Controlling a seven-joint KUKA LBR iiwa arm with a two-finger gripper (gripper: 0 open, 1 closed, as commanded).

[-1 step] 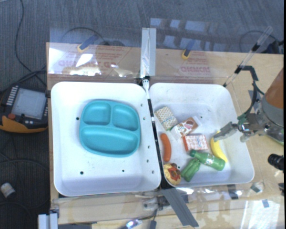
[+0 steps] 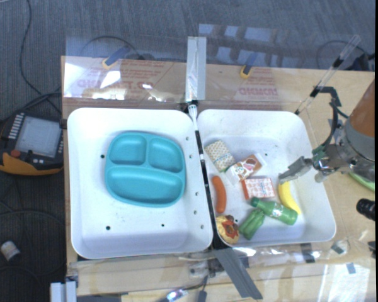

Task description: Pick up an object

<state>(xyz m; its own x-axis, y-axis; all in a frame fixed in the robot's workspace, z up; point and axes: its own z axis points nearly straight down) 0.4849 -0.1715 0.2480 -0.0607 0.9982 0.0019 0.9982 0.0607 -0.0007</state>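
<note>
- The arm (image 2: 364,121) is reaching in from three o'clock, and its gripper (image 2: 300,167) is hanging over the right bin (image 2: 302,128), toward that bin's three o'clock wall.
- The gripper is showing nothing between its fingers; whether they are spread or closed I cannot tell from this slanting view.
- The candidates for picking are all lying in the right bin: a banana (image 2: 288,197) just beside the gripper at its six o'clock, two green bottles (image 2: 274,210) crossing each other at the bin's six o'clock, a red-and-white packet (image 2: 258,187) near the middle, a smaller snack packet (image 2: 249,167) above it, a patterned pouch (image 2: 218,154) toward ten o'clock, a sausage (image 2: 220,194) along the nine o'clock wall, and a round toy (image 2: 227,229) at seven o'clock.
- The left bin (image 2: 88,231) is carrying a blue divided plate (image 2: 146,168) (no part of the job, as far as I judge).
- Progress, as I read it: nothing is lifted yet, so the whole pick is remaining: lowering, closing, raising.
- The banana is looking like the nearest target, though that is only a guess.
</note>
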